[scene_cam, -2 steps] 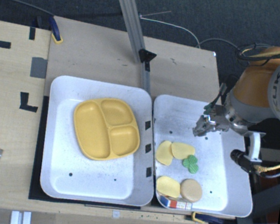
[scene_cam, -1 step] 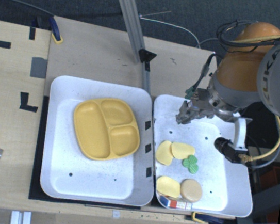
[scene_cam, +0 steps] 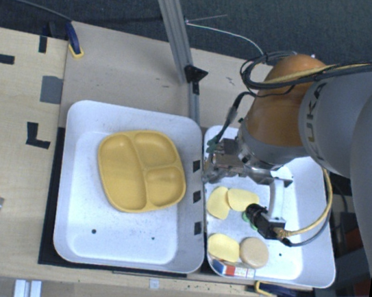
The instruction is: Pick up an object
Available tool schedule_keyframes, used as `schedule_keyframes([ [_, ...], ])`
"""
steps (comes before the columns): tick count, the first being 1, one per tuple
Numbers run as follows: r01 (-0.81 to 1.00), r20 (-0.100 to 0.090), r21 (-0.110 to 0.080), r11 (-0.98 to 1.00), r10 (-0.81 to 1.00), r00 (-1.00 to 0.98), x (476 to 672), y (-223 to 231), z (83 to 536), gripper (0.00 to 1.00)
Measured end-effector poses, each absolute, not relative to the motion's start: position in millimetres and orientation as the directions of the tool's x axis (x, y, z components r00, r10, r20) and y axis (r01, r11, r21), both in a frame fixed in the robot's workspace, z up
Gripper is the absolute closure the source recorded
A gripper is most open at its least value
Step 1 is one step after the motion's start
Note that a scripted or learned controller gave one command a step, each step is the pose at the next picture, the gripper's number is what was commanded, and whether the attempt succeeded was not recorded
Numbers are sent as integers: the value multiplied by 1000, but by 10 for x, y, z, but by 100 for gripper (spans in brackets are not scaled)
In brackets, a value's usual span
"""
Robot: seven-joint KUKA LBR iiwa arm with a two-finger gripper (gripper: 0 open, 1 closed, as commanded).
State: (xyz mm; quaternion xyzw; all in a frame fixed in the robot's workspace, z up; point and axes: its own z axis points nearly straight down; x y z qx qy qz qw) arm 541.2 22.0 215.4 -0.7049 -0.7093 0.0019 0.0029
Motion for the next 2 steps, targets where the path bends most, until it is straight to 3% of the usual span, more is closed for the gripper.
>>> schedule_keyframes([
  [1, 1000, 1, -6, 5, 1000, -5, 5022, 616, 2128, 100],
  [2, 1000, -4, -6, -7, 1000, 7, 5034, -166, 1868, 100],
])
